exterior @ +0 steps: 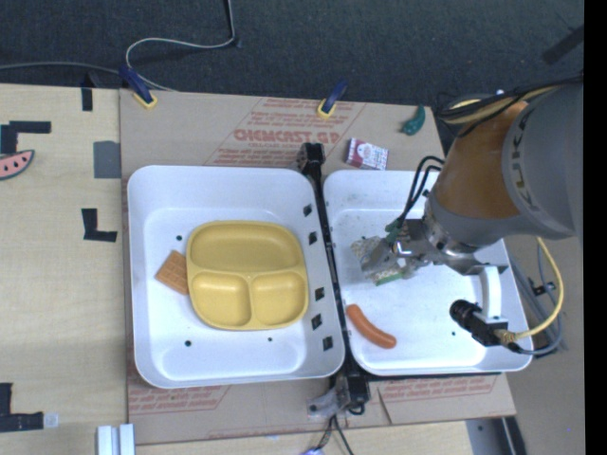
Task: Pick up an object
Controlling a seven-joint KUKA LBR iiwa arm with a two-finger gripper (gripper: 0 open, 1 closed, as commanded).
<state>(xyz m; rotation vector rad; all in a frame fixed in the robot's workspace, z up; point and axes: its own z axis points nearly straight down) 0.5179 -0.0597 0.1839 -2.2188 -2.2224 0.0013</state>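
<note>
My gripper [377, 259] reaches in from the right over the right bin [417, 349], its tip low near the bin's middle left. A small greenish object [387, 275] lies right at the tip; the arm's shadow and blur hide whether it is gripped. An orange hot dog [370, 326] lies on the right bin's floor below the gripper, apart from it. In the left bin [152, 254] sits a yellow divided plate [248, 273] with a brown cracker-like piece [173, 272] tucked at its left side.
The grey arm with its orange band [484, 173] covers the right bin's upper right. A black connector and cable [479, 322] hang over the bin's right side. A small red packet [365, 154] lies on the cardboard behind the bins.
</note>
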